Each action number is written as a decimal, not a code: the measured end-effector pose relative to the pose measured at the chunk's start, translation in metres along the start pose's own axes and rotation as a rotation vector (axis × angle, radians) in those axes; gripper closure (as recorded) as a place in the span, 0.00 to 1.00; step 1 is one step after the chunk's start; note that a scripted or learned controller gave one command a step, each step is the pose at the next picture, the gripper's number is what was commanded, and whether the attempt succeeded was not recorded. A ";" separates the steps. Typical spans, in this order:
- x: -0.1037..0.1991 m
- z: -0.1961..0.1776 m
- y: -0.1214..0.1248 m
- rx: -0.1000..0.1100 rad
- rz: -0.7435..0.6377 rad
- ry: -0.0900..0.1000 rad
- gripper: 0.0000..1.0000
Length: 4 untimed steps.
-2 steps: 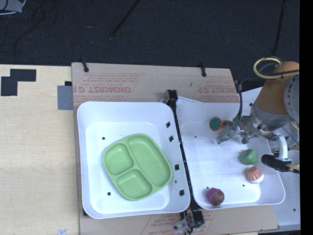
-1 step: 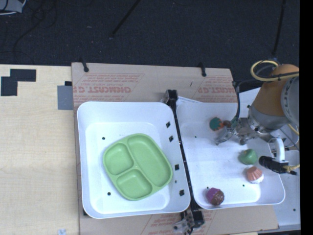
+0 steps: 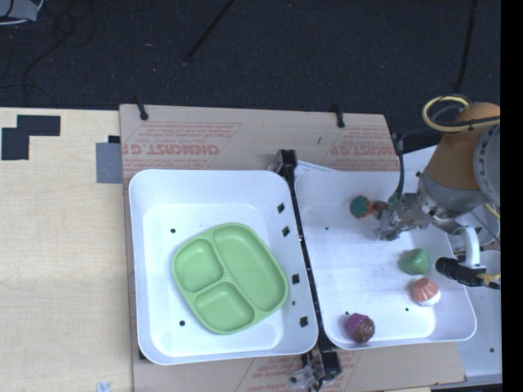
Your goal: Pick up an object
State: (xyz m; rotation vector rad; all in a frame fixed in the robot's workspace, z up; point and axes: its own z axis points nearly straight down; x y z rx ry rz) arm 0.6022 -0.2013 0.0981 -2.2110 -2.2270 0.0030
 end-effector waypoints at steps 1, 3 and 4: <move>-0.001 -0.062 -0.005 -0.005 0.004 -0.002 1.00; 0.003 -0.127 -0.006 -0.004 0.004 -0.001 1.00; 0.058 -0.117 0.001 -0.001 0.003 0.001 1.00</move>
